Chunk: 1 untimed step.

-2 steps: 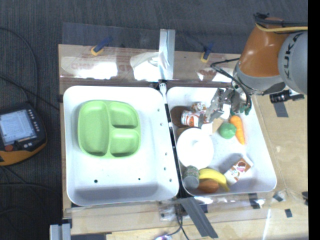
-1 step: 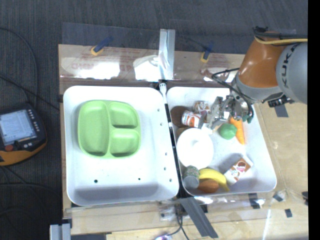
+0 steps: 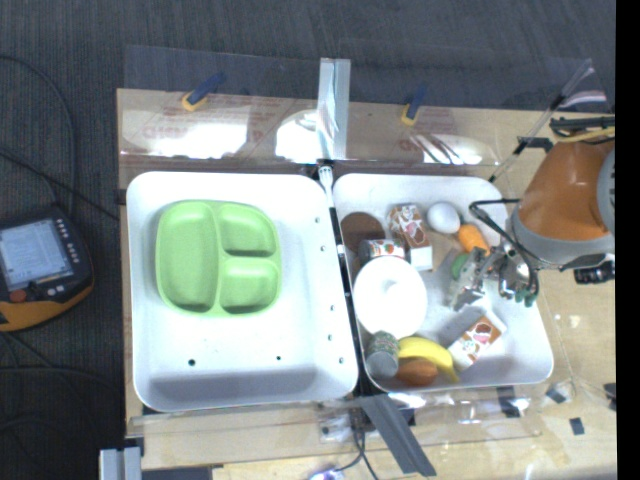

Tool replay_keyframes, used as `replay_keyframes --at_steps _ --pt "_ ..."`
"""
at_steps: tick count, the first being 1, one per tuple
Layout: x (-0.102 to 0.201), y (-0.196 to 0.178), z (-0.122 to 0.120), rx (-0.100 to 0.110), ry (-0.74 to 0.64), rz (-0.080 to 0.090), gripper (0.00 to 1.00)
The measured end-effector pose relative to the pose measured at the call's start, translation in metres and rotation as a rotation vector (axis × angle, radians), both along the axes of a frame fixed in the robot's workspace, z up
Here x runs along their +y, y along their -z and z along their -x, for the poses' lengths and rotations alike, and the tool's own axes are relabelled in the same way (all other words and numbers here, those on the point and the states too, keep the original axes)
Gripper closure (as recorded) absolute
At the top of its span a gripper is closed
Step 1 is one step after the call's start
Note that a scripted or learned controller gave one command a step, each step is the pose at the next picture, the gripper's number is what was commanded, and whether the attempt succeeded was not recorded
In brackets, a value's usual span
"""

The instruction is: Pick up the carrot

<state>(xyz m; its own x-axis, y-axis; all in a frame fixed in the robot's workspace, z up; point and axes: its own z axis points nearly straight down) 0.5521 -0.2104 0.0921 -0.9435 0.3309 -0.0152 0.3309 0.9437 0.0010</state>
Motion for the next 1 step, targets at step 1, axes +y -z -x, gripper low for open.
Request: replay_keyframes --at_steps 1 --pt "-0.0119 0.0007 -0.0341 0.004 -0.204 0.002 1.0"
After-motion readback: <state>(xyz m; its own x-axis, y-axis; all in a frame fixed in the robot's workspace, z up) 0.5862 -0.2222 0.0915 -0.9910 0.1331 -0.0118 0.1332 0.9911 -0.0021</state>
